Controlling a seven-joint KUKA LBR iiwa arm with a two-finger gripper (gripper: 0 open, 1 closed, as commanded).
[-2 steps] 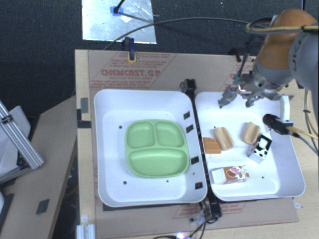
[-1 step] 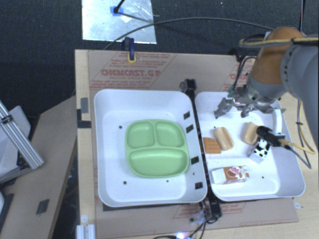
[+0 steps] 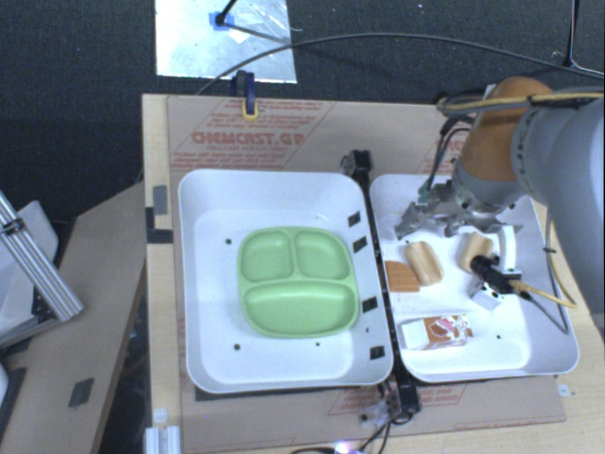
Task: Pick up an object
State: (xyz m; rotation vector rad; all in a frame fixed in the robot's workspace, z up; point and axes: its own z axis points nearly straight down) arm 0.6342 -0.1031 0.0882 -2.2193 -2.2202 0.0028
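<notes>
Your claw (image 3: 430,218), grip state unclear, hovers over crowded bread roll (image 3: 423,262) and cracker (image 3: 402,276); you risk nudging both away.

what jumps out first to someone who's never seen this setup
The bright green divided plate in the middle of the left bin grabs the eye. Next comes the grey arm with its orange band, reaching in over the right bin, where bread-like pieces and a small packet lie.

We see a robotics laboratory bench: two white bins (image 3: 284,197) on a plywood board (image 3: 255,130), a grey arm (image 3: 558,149), loose cables (image 3: 378,38), dark carpet and an aluminium frame (image 3: 38,263).
</notes>
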